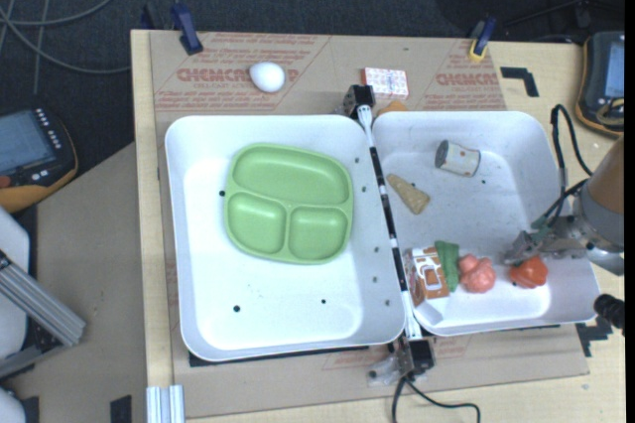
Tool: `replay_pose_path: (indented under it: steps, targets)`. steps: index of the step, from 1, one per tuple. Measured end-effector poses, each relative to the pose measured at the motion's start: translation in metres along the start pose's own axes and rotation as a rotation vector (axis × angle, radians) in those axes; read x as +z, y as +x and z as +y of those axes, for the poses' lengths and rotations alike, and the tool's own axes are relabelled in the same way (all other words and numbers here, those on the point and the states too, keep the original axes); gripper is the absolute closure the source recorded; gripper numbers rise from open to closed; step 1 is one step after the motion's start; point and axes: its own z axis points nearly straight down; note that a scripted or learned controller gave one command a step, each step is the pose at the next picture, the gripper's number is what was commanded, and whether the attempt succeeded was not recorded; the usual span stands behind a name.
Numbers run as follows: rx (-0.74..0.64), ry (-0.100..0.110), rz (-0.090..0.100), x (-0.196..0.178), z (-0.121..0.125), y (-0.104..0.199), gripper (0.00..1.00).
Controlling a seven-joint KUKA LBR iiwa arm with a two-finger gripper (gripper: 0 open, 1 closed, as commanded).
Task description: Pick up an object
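Two white bins side by side under the camera view, left bin [198, 312] bearing a green divided plate [289, 204], right bin [496, 128] bearing the loose items. Gripper [523, 254] low in the right bin's near right corner, directly above a red tomato-like object [530, 273]; whether touching it or clear of it, cannot tell, nor whether open or closed. Just left of that: a pink round object [477, 275], a green piece [446, 257], an orange-and-white carton [428, 274]. Farther back: a tan wedge [409, 194] and a grey-white cylinder [456, 156].

Judged best for the pick: centred straight over the red object, clear of the bin wall and the pink neighbour, seated before any lift.

Red lettering on the cardboard bench top [228, 73], repeated, too blurred to read with confidence. Carton print illegible.
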Motion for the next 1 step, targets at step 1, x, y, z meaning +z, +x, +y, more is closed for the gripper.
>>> replay_pose_path:
  steps: [1]
  targets:
    - [-0.003, -0.001, 0.000, -0.0637, 0.0540, 0.0697, 1.00]
